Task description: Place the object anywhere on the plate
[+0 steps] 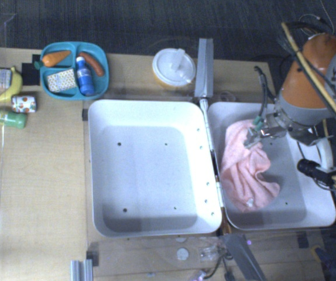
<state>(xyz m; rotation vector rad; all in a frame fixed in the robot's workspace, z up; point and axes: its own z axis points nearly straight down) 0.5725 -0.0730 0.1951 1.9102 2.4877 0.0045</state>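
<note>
The pink cloth [245, 167] lies crumpled in the right bin [314, 212], not on any plate, so the placing is undone. The jaws [257, 132] sit at the cloth's upper edge, touching or just above it; I cannot tell how far open they are or whether they grip fabric. The cloth's long axis runs from upper left toward lower right. The left bin [150, 168] sits beside it on the tabletop [33, 186].

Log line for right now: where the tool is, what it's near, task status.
tool: over right bin, at top edge of pink cloth | left bin: beside it | plate: off-bin, far left | placed: no
</note>
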